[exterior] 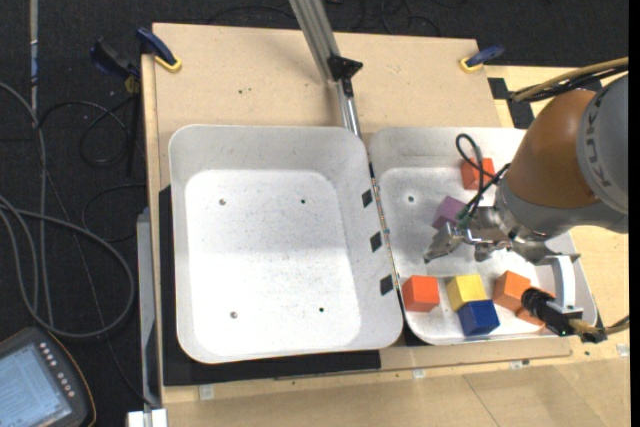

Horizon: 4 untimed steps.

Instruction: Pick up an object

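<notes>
We are hovering our gripper (448, 246) – jaws spread, gripping nothing – just below the purple block (450, 210), mid-right of frame.

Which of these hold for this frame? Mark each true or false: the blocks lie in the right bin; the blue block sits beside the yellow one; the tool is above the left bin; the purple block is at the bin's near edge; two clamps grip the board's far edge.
1. The blocks lie in the right bin. True.
2. The blue block sits beside the yellow block. True; they touch or nearly so.
3. The tool is above the left bin. False; it is over the right bin, among the blocks.
4. The purple block is at the bin's near edge. False; it lies mid-bin, just beyond the tool.
5. Two clamps, the left clamp and the right clamp, grip the board's far edge. True.
</notes>
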{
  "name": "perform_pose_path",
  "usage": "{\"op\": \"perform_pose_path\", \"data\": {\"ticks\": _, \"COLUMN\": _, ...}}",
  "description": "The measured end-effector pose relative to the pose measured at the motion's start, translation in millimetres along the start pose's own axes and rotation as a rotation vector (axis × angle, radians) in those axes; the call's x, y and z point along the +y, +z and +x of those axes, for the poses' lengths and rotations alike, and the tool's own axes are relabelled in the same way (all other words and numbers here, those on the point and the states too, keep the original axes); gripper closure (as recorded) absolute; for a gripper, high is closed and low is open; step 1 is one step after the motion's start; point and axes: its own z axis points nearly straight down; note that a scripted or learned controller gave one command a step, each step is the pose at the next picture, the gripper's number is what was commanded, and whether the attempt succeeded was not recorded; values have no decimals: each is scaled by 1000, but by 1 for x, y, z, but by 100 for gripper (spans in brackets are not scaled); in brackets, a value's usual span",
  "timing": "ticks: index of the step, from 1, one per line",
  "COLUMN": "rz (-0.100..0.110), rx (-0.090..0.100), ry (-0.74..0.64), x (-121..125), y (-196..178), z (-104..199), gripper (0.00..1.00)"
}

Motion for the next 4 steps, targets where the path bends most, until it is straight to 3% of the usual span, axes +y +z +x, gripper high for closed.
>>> {"op": "perform_pose_path", "data": {"ticks": 1, "rz": -5, "rx": -2, "ry": -1, "x": 0, "y": 25, "z": 0, "gripper": 0}}
{"op": "perform_pose_path", "data": {"ticks": 2, "rz": -8, "rx": -2, "ry": -1, "x": 1, "y": 14, "z": 0, "gripper": 100}}
{"op": "perform_pose_path", "data": {"ticks": 4, "rz": -12, "rx": -3, "ry": -4, "x": 4, "y": -84, "z": -6, "gripper": 100}}
